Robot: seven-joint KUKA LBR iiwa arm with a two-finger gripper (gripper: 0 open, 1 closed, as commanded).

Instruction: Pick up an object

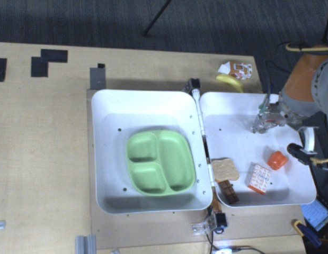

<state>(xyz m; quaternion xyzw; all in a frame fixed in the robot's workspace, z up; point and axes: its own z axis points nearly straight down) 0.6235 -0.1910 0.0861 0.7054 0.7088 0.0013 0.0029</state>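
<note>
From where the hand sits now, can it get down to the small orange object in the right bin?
Probably yes. The hand hovers over the shallow white right bin, and the small orange rounded object lies apart from the patterned white box, with nothing standing between them.

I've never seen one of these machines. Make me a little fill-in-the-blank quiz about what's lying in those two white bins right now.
1. The green divided plate lies in the ____ bin.
2. The orange object lies in the ____ bin.
3. The slice of toast sits against the right bin's ____ wall, next to the divider.
4. The hand hovers over the ____ bin.

Missing words: left; right; left; right
</note>
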